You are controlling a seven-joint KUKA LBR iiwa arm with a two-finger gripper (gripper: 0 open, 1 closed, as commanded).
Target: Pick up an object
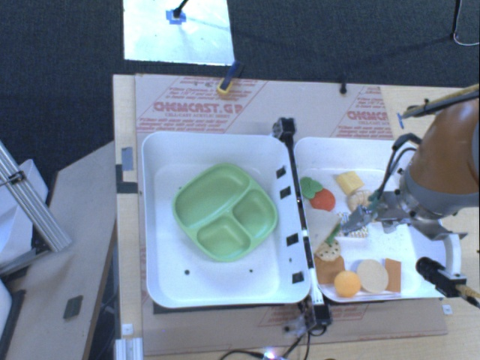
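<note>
I have the gripper (354, 222) low over the middle of the right bin (330, 150), and from this slanted view I cannot tell its state. Nothing shows lifted. The food pieces lie around it: a red piece with a green top (321, 198) to its left, a yellow block (349, 181) above, a pale lump (360, 199) just beside the arm, and along the near wall a brown cracker (328, 255), an orange ball (346, 283), a cream disc (372, 276) and an orange slab (392, 274). The left bin (172, 156) holds a green divided tray (225, 211). I judge this as the approach: next I must settle squarely on one piece, close, then lift
</note>
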